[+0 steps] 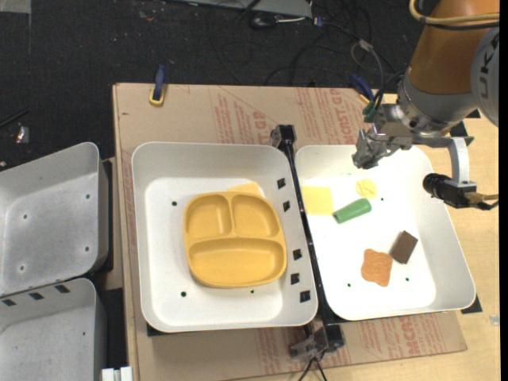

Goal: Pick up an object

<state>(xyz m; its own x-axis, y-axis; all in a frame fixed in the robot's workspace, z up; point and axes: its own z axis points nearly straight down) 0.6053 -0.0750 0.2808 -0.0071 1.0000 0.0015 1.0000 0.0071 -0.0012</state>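
Seen from the camera view above the counter (206,101), two shallow white bins sit side by side on a brown board. The left bin (151,213) holds a yellow divided tray (236,240) lying flat near its middle, with a pale yellow sheet (250,189) peeking out from under the tray's far edge. The right bin (444,284) holds the loose objects: a pale yellow square (317,200) near its left wall, a green cylinder (352,210) lying on its side just beside that square, a small yellow piece (365,187) a little beyond the cylinder, a brown block (404,247) tilted toward the right side, and an orange flat piece (377,267) close to the block on its near side. The arm (452,46) reaches in from the right, and its tool (367,159) hangs over the far part of the right bin, above and just beyond the small yellow piece. Nothing shows between its tips, and whether it is spread or closed I cannot tell at this angle. A blue-handled clamp (158,86) grips the board's far left edge, and cables (333,14) trail on the dark floor beyond.
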